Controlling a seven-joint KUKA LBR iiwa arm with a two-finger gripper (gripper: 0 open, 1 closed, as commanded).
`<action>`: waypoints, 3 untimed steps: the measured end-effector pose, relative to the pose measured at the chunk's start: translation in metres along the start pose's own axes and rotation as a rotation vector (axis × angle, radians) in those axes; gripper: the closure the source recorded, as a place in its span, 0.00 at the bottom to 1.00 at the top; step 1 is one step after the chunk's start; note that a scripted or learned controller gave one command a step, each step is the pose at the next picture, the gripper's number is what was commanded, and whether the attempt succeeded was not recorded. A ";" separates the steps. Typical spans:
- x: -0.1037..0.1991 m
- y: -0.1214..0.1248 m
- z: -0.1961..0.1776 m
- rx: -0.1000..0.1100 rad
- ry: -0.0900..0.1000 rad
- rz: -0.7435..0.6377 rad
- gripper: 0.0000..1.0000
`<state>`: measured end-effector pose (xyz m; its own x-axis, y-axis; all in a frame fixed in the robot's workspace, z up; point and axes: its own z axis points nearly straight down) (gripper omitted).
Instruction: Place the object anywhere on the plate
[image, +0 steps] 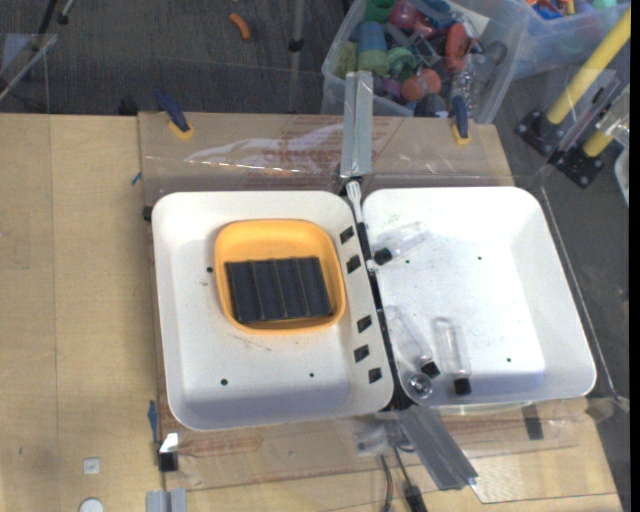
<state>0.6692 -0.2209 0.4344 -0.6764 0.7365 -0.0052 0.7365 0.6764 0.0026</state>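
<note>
An orange-yellow plate (262, 233) with rounded corners lies in the left white bin (185, 330). A black, ribbed rectangular object (278, 288) rests flat on the plate. It fills most of the plate's middle, with its long side running left to right.
The right white bin (520, 300) holds what look like clear plastic pieces (450, 345) near its front left and another (405, 240) near its back left. A clear tub of coloured toys (420, 50) stands behind the bins. Black clips (358, 325) line the divide between the bins.
</note>
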 end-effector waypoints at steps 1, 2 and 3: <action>0.006 -0.006 0.000 0.001 0.005 -0.320 1.00; 0.006 -0.005 0.000 0.001 0.005 -0.520 1.00; 0.007 -0.006 0.000 0.000 0.004 -0.623 1.00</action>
<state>0.6599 -0.2203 0.4346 -0.9791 0.2035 -0.0016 0.2035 0.9791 0.0007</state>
